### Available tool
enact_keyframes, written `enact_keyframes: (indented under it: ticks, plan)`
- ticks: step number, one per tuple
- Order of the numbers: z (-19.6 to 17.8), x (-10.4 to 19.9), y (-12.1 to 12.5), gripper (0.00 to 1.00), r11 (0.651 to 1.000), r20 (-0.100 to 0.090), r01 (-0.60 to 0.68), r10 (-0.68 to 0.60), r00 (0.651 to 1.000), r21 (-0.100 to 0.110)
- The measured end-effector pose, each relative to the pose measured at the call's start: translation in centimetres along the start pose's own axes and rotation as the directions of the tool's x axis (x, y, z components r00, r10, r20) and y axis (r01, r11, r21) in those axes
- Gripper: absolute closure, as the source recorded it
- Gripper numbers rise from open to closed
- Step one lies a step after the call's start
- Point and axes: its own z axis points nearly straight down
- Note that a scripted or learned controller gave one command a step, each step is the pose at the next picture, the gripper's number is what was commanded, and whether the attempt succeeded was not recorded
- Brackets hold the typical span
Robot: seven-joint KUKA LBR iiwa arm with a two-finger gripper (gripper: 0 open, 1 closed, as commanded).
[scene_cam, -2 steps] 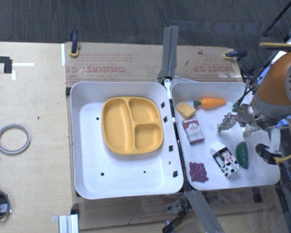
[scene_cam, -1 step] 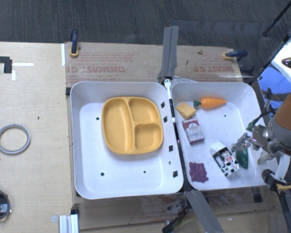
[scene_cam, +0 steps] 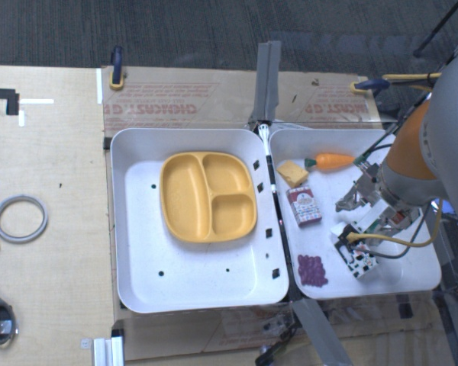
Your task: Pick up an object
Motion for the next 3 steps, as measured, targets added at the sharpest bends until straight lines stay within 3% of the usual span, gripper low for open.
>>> enact_keyframes:
  ticks: [1,2,3]
  plan:
    - [-0.6,3.8,5.2,0.00,0.985,-0.001,-0.173,0.173,0.985,-0.001]
    - [1.4,9.8,3.5,0.00,0.916,0.005,-0.402,0.402,0.916,0.000]
    - [1.4,9.8,3.5,0.00,0.915,0.005,-0.403,0.403,0.915,-0.001]
